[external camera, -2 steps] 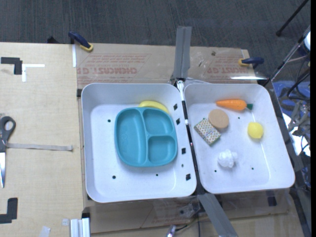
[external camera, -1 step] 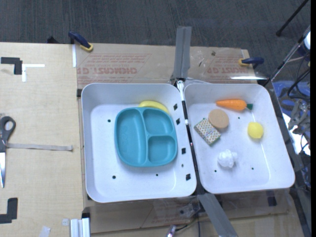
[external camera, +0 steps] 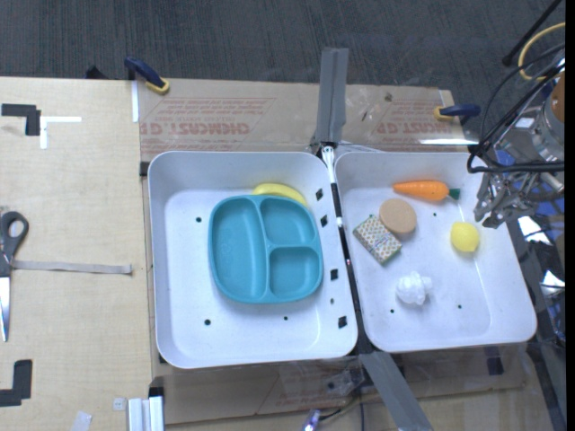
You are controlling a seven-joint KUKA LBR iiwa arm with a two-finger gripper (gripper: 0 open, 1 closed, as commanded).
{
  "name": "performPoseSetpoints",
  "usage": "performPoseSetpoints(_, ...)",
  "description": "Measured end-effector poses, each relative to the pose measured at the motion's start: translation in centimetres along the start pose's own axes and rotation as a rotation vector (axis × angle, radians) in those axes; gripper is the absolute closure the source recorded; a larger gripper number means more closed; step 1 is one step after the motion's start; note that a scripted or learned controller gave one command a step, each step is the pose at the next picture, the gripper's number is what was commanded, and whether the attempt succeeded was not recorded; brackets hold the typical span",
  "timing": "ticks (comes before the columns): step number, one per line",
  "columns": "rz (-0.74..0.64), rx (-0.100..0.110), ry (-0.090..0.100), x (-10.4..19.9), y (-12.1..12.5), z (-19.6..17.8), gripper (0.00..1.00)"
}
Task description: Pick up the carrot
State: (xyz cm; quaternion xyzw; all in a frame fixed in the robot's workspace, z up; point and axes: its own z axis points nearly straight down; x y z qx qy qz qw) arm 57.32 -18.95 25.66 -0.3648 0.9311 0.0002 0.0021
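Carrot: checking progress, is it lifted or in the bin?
In the bin: the carrot lies on the right bin floor.

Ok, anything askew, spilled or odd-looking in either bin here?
One small thing: a yellow item in the left bin lies mostly hidden behind the blue divided plate. In the right bin, the carrot lies untouched.

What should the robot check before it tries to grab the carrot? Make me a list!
1. Carrot in plain sight in the right bin: ok.
2. Nothing lying on top of the carrot: ok.
3. Room around it: ok; the round tan piece sits close below but apart.
4. Gripper above the carrot: not ok; it is off to the right, near the bin's edge.
5. Fingers open wide enough: cannot tell.
6. Yellow ball out of the straight path: ok, it lies lower down.
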Motion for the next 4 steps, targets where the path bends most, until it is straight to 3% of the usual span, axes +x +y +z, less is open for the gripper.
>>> performPoseSetpoints(1,-0.128,0.002,0.000,7.0,2.1,-5.5,1.00)
performPoseSetpoints(2,-0.105,0.001,0.000,7.8,3.9,0.7,1.00)
performPoseSetpoints(3,-0.301,0.003,-0.001,7.1,2.2,-8.1,1.00)
performPoseSetpoints(4,-0.637,-0.002,0.001,8.5,4.6,-0.9,1.00)
